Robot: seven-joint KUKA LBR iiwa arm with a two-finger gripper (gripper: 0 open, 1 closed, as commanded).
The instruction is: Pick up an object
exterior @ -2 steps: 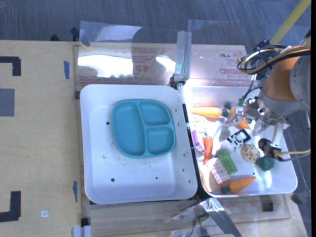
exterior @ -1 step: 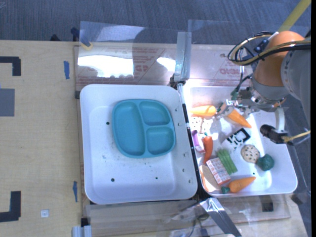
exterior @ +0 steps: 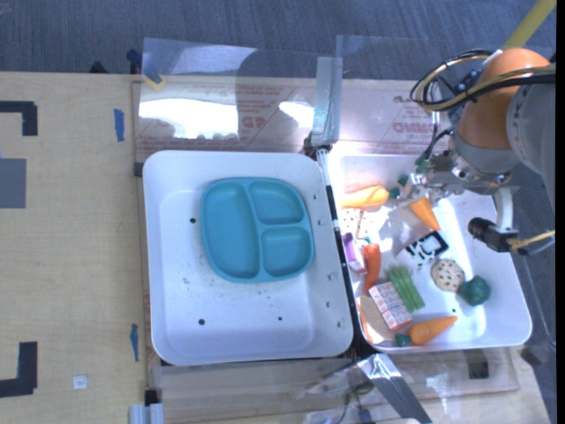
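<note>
Gripper (exterior: 422,194) sits upper right in the right bin (exterior: 508,316), over a small orange carrot (exterior: 425,212); I can't tell its state; carrot looks light, stiff, slippery, I'd pinch mid-body

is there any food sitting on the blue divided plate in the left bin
No, the blue divided plate in the left bin has three bare compartments; the toy food items lie in the right bin.

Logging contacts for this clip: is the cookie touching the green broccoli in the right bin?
Apart. The camera view shows white bin floor between the cookie and the broccoli.
</note>
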